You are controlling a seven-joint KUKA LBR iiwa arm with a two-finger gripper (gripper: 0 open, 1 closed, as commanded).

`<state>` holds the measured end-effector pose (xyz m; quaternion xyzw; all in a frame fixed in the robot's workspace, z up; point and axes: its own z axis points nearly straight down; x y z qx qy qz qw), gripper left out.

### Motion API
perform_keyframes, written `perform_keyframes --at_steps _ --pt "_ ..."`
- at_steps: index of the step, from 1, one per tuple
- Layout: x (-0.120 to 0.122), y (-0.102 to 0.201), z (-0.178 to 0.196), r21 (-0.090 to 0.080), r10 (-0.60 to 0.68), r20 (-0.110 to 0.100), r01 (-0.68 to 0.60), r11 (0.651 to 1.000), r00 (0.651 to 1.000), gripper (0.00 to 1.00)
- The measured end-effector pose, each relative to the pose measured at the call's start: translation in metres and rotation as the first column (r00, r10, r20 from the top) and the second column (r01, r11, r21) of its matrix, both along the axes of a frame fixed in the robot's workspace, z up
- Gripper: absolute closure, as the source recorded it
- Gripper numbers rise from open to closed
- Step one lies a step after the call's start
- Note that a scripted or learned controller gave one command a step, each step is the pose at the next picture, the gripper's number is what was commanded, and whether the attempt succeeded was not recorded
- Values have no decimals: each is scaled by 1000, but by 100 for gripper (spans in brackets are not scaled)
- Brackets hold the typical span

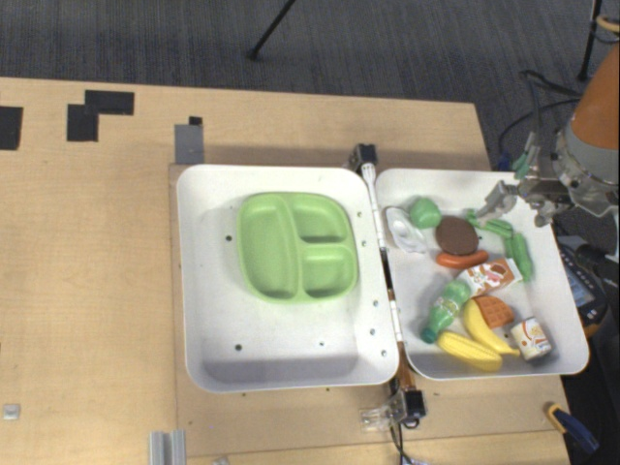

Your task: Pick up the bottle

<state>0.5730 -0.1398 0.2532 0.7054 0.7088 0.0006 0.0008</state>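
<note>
Wooden worktop carries two shallow white bins side by side. Left bin holds a green divided tray near its centre. Right bin holds a cluster of toy items. Green bottle lies tilted in the right bin's near-left area, touching the yellow banana at its near side. Brown disc sits toward the far side, with a small can at the near-right corner and a green pepper along the right side. End effector hovers over the bin's far-right corner, fingers spread, nothing between them, well apart from the bottle.
</note>
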Motion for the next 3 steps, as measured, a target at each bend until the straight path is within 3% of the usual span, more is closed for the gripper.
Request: perform_keyframes --at_steps 1,2,3 --pt "-49 9 -134 -5 150 10 -150 989 989 0" --pt "-61 25 -144 -15 148 26 -147 989 989 0" --pt "-85 51 -158 0 -139 1 139 990 990 0"
